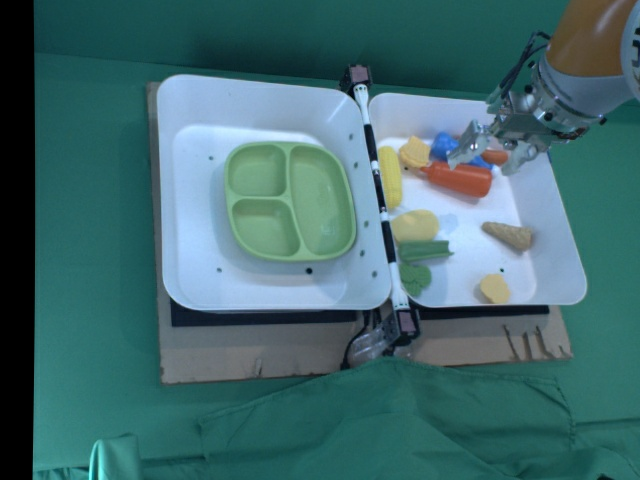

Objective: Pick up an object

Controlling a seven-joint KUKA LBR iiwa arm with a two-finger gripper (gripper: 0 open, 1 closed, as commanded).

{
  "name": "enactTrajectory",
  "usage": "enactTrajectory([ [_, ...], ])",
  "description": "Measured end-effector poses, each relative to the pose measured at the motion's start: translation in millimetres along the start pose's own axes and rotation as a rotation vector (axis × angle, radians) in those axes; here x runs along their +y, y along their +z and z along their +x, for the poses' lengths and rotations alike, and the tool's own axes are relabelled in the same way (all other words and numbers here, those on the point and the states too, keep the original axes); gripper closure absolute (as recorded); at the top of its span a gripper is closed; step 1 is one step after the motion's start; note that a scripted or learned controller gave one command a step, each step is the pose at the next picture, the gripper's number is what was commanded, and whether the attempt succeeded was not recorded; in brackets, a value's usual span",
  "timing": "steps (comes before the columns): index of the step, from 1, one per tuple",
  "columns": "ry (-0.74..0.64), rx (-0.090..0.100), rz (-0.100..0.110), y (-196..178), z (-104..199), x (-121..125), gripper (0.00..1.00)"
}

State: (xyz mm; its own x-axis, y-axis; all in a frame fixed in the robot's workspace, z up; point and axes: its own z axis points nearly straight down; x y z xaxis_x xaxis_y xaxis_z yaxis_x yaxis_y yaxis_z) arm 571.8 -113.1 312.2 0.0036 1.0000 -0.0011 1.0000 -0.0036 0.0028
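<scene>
Nothing is lifted yet, as far as we can judge, so the whole pick remains to be done. Nearest us in the right bin [560,258] lie a small yellow piece [493,288], a green leafy toy [420,263] and a tan cone [508,234], all well apart from the arm. Farther back we see a pale yellow lump [415,226], a corn cob [389,176] along the divider, and an orange carrot [460,179] with a blue toy [445,147] just beyond it. Our gripper [492,152] hangs over the carrot's far end with its fingers spread and nothing between them. We reckon the carrot is the likely target; descent, closing and lifting are all left. In the left bin [190,128] sits a green divided plate [290,200], untouched
</scene>
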Motion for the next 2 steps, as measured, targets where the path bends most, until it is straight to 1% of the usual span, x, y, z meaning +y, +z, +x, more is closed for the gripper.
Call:
enactTrajectory([
  [1, 0.0, 0.0, 0.0, 0, 0, 0, 0.0],
  [2, -0.002, 0.003, 0.008, 34, 45, -83, 0.0],
])
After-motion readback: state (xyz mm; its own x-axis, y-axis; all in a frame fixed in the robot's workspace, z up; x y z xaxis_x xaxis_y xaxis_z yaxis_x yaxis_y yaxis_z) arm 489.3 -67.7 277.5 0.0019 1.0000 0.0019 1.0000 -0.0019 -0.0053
